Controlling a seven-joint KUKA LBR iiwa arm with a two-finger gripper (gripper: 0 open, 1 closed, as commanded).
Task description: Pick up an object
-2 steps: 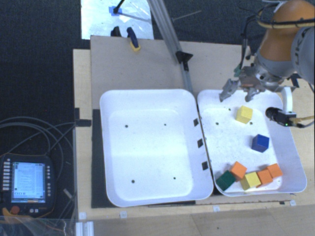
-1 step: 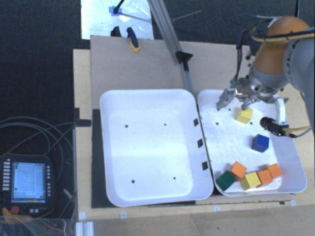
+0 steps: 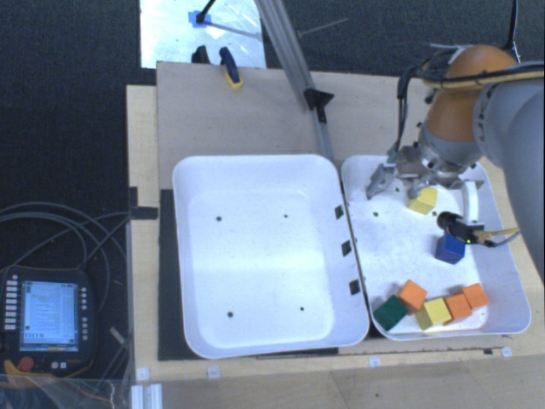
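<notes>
My gripper (image 3: 424,189) hangs over the back of the right bin (image 3: 502,267), its fingers spread wide and open. A small yellow block (image 3: 422,200) lies on the bin floor between the two fingers, touching neither. A blue block (image 3: 449,249) sits just in front of it. Along the bin's front edge lie a green block (image 3: 390,313), an orange block (image 3: 413,294), a yellow block (image 3: 434,313) and two more orange blocks (image 3: 458,305) (image 3: 475,296).
The left bin (image 3: 255,245) stands beside the right one, joined by black clips along the shared rim. A slanted grey pole (image 3: 289,45) crosses the back of the bench. A teach pendant (image 3: 43,318) with cables lies on the floor at the left.
</notes>
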